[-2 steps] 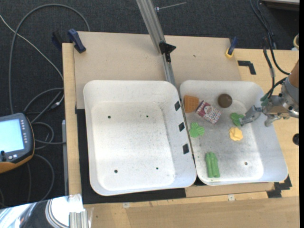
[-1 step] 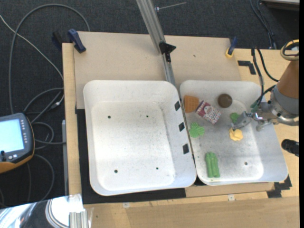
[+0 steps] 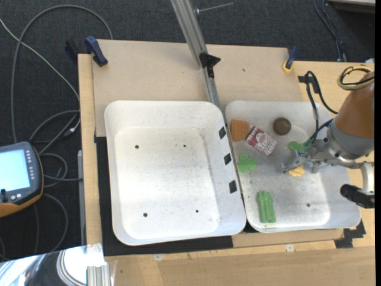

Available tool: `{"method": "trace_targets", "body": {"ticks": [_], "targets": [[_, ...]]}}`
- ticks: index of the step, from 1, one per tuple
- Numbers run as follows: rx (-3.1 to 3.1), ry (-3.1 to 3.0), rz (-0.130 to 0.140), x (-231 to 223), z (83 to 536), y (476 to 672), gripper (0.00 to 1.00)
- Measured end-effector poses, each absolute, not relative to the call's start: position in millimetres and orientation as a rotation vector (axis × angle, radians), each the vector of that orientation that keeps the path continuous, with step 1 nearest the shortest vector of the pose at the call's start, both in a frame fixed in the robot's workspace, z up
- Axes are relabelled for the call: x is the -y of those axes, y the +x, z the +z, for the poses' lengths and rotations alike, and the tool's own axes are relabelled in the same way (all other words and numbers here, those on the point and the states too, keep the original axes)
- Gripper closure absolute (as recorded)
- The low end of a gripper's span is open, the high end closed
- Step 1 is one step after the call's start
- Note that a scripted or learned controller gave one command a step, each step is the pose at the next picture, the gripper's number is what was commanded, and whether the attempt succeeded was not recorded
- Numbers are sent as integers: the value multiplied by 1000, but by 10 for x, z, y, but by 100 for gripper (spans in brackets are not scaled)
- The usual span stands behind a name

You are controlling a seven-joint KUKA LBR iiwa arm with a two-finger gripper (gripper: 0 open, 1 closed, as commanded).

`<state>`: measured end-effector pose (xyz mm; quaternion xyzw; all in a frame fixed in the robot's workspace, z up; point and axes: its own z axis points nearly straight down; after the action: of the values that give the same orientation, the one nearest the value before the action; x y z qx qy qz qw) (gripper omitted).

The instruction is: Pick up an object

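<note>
My gripper (image 3: 299, 159) is low inside the right bin (image 3: 309, 216), near its middle right, reaching in from the right under the orange band of the arm (image 3: 356, 113). A small yellow piece (image 3: 295, 171) lies right at its tip, and a small green piece (image 3: 296, 146) sits just above it. Further left in this bin are a red and white packet (image 3: 261, 140), an orange block (image 3: 239, 129), a brown ball (image 3: 281, 125), a light green lump (image 3: 246, 163) and a long green piece (image 3: 265, 207) near the front wall.
The left bin (image 3: 119, 124) stands beside the right one, with black clips along the shared wall (image 3: 227, 158). A metal pole (image 3: 191, 28) slants down to the bins' back edge. Cables run over the bench at the far right.
</note>
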<state>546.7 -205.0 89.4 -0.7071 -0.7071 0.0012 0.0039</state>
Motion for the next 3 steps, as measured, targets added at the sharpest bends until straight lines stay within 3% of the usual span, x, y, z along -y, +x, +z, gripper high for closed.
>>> {"method": "trace_targets", "body": {"ticks": [1, 3], "targets": [[2222, -2220, -3, 2056, 1039, 5490, 100], [2228, -2226, -5, 2120, 2125, 5423, 100]]}}
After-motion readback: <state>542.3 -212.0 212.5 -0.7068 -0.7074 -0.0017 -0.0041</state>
